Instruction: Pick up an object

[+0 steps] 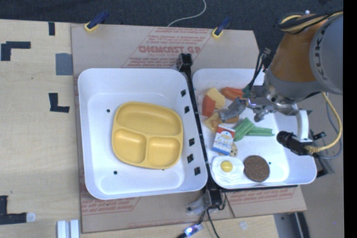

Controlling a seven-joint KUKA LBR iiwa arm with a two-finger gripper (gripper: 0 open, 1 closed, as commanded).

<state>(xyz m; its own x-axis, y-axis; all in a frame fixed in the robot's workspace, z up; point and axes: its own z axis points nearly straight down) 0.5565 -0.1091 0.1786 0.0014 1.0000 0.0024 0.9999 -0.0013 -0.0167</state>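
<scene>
My gripper (245,115) hangs over the middle of the right bin (295,175), its fingers apart with nothing between them. One grey finger (230,113) points at the red and yellow food pieces (211,102). Just below the gripper lies a green bean pod (252,130). An orange carrot piece (231,91) sits behind the gripper. A small milk carton (223,140) lies toward the bin's front, with a fried egg (226,166) and a brown patty (256,168) at the front edge.
The left bin (92,120) holds a yellow divided tray (148,134). A black divider (191,114) runs between the bins. The arm's grey and orange body (301,58) covers the right bin's far right corner, and a black cable fitting (293,142) sticks out there.
</scene>
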